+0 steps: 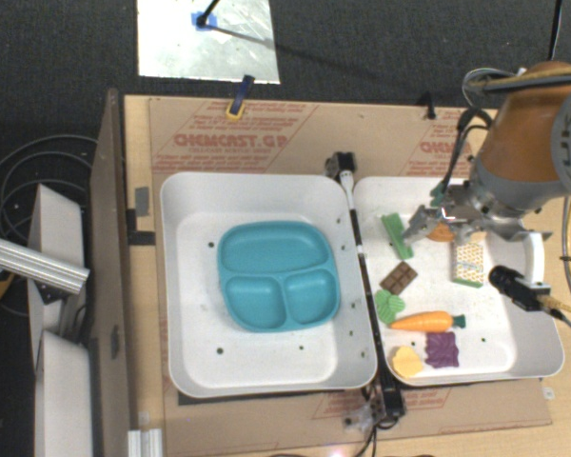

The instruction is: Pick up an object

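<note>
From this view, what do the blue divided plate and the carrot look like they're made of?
The blue divided plate looks like moulded plastic with a matte-to-satin finish: even colour, rounded compartment ridges. The carrot looks like toy plastic or rubber: flat, uniform orange, smooth surface. Which one, the view leaves open.

around the gripper [444, 219] the right bin [542, 346] is crowded: green strip [395, 235] just left, patterned card [468, 258] just below, brown block [398, 277], carrot [430, 321], purple piece [443, 349] and yellow piece [407, 361] lower left; bare floor lies lower right, plus around the blue tray [276, 274] far left.
</note>
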Available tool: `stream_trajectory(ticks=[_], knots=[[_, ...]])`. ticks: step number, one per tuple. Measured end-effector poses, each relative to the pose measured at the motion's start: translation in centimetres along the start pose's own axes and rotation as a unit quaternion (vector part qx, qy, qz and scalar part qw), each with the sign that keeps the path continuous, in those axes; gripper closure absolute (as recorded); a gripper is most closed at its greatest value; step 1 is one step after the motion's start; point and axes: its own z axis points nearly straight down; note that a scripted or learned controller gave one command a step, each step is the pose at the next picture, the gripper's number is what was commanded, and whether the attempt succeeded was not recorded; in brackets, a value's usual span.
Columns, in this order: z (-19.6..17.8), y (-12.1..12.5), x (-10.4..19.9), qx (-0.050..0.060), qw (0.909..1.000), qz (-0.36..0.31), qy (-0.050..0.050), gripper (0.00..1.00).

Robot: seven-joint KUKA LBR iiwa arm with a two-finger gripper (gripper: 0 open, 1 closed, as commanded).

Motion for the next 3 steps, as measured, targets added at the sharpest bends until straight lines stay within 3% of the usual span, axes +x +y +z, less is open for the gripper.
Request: stream_trajectory(ticks=[1, 2, 3], knots=[[10.9, -1.6, -1.8, 0.001, 1.0, 0.003, 0.001, 0.0], [9.3, -1.3, -1.6, -0.003, 1.0, 0.001, 0.0, 1.0], [9.3, -1.3, -1.6, -0.003, 1.0, 0.001, 0.001, 0.0]])
